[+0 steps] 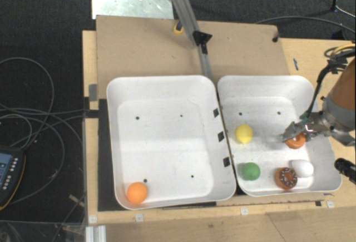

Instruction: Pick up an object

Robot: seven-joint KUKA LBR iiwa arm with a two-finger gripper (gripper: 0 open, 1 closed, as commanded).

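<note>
The right bin (261,88) holds a yellow ball (243,134), a green ball (250,171), a brown sprinkled doughnut (286,178), a white rounded object (302,168) and a small orange object (295,143). My gripper (298,133) reaches in from the right and sits low over the right side of this bin, directly on top of the small orange object, which peeks out just beneath its tip. An orange ball (136,192) lies alone in the front left corner of the left bin (161,90).
A grey pole (183,4) slants from the top of the view down to the gap between the bins. Black clips (221,135) line the shared bin wall. Cables (334,57) hang near the arm at the right.
</note>
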